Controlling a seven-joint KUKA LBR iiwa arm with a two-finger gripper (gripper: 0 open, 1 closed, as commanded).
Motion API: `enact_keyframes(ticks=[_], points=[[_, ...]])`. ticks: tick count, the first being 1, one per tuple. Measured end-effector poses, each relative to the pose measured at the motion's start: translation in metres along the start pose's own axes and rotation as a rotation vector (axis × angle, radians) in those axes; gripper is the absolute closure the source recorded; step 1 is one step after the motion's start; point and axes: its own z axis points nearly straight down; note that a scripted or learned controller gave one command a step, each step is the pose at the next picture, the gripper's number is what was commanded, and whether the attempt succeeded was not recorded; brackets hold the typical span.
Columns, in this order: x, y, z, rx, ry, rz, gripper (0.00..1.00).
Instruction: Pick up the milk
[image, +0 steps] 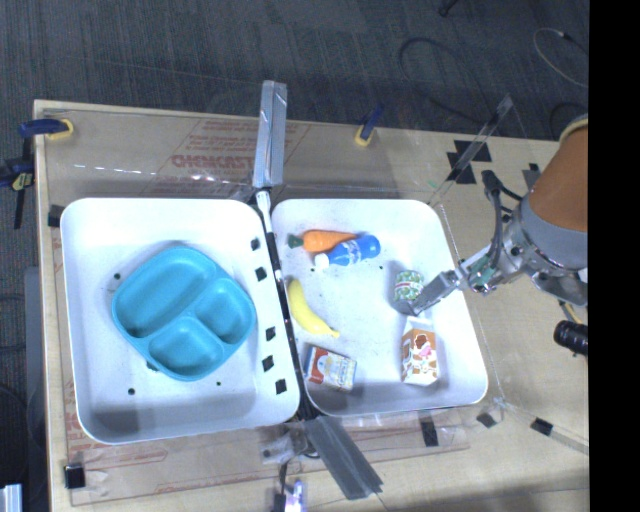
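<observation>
we see the gripper (432, 295) low over the right bin (455, 250), just above the milk (421, 357) near its front right corner; we cannot tell how its fingers stand.

bins (90, 400): glossy white plastic | tray (183, 311): smooth blue plastic | bench (120, 130): matt wood

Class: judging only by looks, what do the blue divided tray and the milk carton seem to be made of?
Blue tray: probably moulded plastic, smooth with a slight sheen, one uniform colour and rounded compartment edges. Milk carton: likely printed coated cardboard, boxy with flat faces, folded edges and a picture on the front.
</observation>
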Motion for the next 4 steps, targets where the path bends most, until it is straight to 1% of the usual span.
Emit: enact_keyframes(ticks=[1,2,3,4], points=[[-0.004,-0.006,0.104,0.004,0.004,-0.091,0.00],[-0.003,-0.005,0.146,0.003,0.004,-0.202,0.00],[-0.006,-0.006,0.072,0.001,0.001,-0.283,0.00],[-0.006,-0.002,0.205,-0.006,-0.007,-0.348,0.00]])
